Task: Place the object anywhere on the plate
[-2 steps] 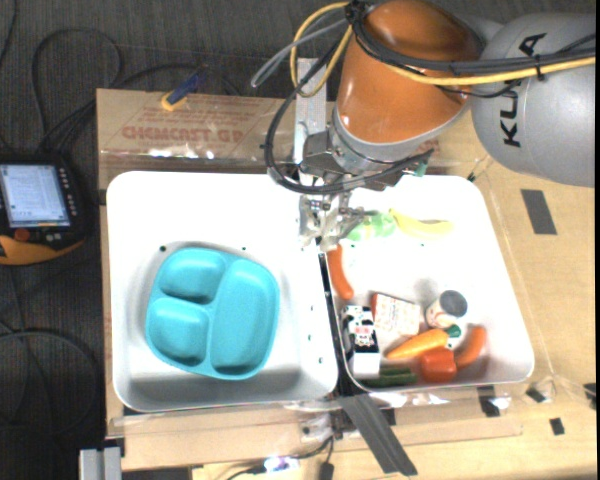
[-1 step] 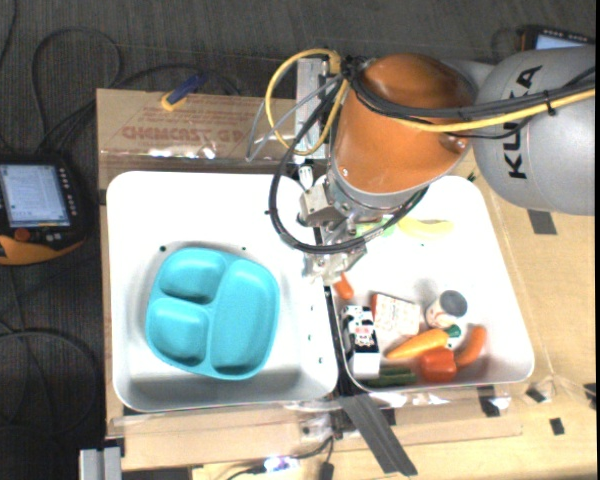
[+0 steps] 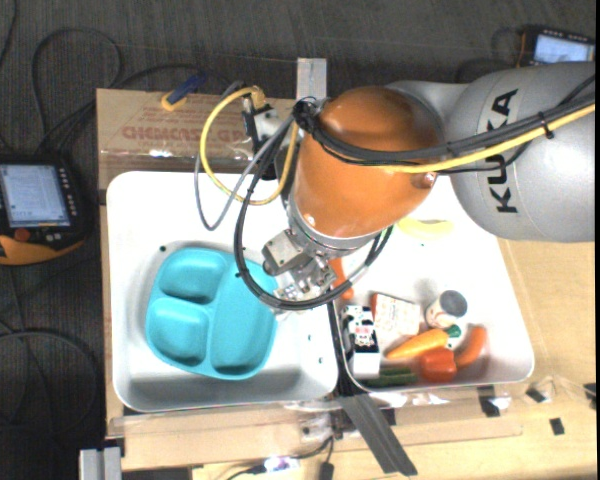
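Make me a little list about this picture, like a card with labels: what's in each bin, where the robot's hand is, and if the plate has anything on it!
left bin: holds a blue plate with three sections
plate contents: nothing lies on it
right bin: holds a pile of toy food, with a carrot, a red pepper, a small can and a white carton
robot arm: reaches in from the right, over the wall between the bins
gripper: beside the plate's right edge
held object: too hidden to tell
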You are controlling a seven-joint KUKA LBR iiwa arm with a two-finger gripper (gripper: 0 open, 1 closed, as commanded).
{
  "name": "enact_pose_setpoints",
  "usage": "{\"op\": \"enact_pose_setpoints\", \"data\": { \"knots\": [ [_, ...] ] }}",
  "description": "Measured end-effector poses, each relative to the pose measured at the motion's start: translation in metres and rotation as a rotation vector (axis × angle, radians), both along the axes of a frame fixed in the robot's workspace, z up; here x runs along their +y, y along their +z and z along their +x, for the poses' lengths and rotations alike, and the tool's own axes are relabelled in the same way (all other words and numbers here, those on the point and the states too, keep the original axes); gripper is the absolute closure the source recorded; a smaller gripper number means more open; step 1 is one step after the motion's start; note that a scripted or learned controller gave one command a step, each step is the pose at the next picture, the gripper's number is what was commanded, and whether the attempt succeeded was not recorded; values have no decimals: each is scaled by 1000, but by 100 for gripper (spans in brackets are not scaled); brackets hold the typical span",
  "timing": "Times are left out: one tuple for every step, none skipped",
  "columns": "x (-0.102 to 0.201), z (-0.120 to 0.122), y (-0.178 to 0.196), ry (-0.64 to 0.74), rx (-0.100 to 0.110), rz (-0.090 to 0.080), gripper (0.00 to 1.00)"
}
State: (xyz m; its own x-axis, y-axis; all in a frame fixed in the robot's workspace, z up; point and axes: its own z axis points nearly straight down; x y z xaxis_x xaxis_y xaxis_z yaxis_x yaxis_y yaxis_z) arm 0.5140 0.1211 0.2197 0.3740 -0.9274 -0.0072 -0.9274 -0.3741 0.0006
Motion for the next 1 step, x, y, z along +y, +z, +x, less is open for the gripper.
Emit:
{"op": "enact_pose_setpoints", "data": {
  "knots": [
    [45, 10, 0, 76, 0, -1, 100]
  ]
}}
